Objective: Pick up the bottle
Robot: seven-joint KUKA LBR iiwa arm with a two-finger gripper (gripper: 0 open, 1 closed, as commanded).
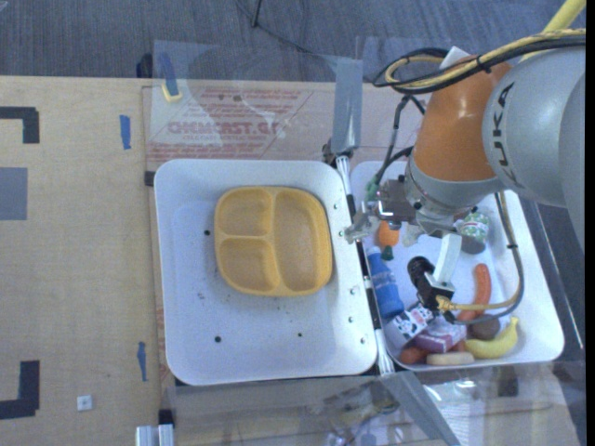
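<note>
A: What sits nearest the lens?
B: The arm [465, 128], grey with an orange band, at the upper right of the frame, over the right bin [544, 295].
A: And the gripper [389, 219]?
B: It is tucked under the wrist. I cannot tell whether it is open, closed or holding anything.
A: The blue bottle [383, 286]?
B: It lies along that bin's left wall, just below the gripper in the frame. A banana [493, 342] lies at lower right.

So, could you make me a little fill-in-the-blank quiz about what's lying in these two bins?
1. In the picture, the yellow plate lies in the bin on the ____.
2. The plate has ____ compartments.
3. The bottle in the other bin is ____ in colour.
4. The yellow fruit at that bin's near edge is a ____.

Missing words: left; three; blue; banana.
</note>
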